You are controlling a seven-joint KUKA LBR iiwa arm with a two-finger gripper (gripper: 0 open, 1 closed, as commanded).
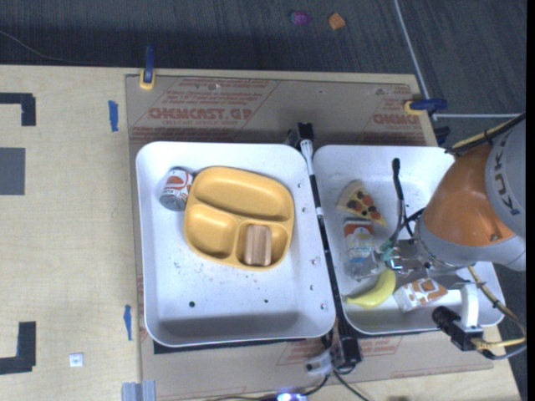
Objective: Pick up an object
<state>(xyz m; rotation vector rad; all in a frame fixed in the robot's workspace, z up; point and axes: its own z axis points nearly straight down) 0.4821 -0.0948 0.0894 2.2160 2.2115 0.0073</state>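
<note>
claw (393,257): grip state cannot be told | risk: curved yellow plastic banana (376,291) and clear plastic bottle (361,249) crowded together, a slip may be caused

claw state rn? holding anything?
Claw: cannot be told. It sits low in the right bin, just above the banana and beside the clear bottle; no object visibly gripped.

right bin (476,159) crowded, left bin (226,307) front open
</note>
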